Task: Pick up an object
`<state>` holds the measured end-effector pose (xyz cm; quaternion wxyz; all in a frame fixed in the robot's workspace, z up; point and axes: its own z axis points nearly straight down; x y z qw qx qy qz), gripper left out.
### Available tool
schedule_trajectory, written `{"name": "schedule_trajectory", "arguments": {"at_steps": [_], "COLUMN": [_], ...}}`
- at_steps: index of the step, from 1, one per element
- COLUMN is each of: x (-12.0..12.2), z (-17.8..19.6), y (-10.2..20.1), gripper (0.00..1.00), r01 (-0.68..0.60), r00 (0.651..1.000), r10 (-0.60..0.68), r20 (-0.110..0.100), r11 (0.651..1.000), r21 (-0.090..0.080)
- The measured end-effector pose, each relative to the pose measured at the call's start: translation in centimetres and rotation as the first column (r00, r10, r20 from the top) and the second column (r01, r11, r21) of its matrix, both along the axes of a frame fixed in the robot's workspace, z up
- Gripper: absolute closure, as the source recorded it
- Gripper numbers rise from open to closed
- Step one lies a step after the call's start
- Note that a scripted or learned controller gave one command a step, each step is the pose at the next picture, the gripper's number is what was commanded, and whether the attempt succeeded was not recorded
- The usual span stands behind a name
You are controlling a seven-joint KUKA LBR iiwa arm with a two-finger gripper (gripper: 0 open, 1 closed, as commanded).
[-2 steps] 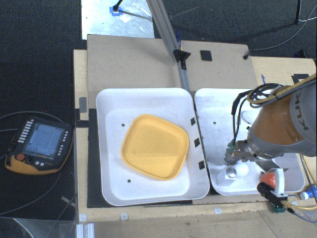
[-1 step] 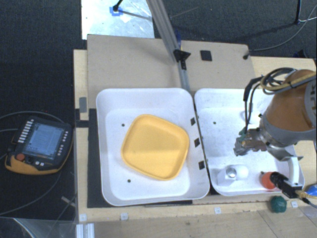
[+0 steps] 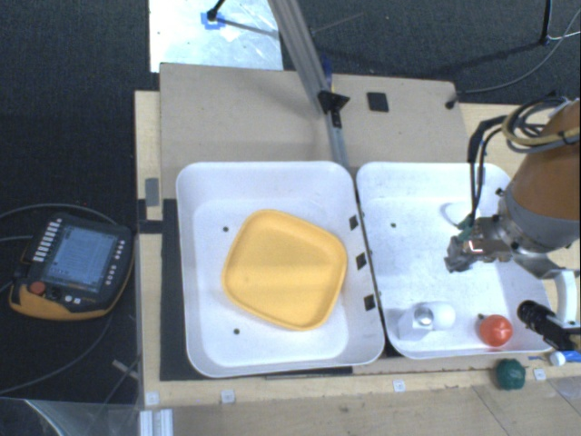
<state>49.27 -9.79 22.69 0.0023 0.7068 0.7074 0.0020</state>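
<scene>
Arm point(image 3: 545, 189): I see it reaching in from the right, orange band above the wrist, poised over the right bin.
Pincer point(image 3: 461, 254): over the middle of the right bin point(image 3: 408, 207) — too small and blurred for me to tell how it stands, and I see nothing in it.
Red ball point(image 3: 495, 330): on the right bin's floor near the front right corner, apart from the pincer.
Clear object point(image 3: 428, 316): a pale, glassy thing at the front edge of the right bin, left of the red ball.
Left bin point(image 3: 200, 243): holds a yellow plate point(image 3: 285, 269), lying flat near its middle.
Green ball point(image 3: 510, 373): on the table, just outside the right bin's front corner.
Pendant point(image 3: 68, 264): I note it on the dark floor — far left.
</scene>
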Motion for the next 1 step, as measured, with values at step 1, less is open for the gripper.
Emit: {"name": "schedule_trajectory", "arguments": {"at_steps": [1], "x": [-0.05], "z": [4.67], "y": [0.86], "gripper": [1.0], "r01": [-0.001], "r00": [1.0], "r10": [0.001], "r20": [-0.001], "r11": [1.0], "r21": [0.0]}}
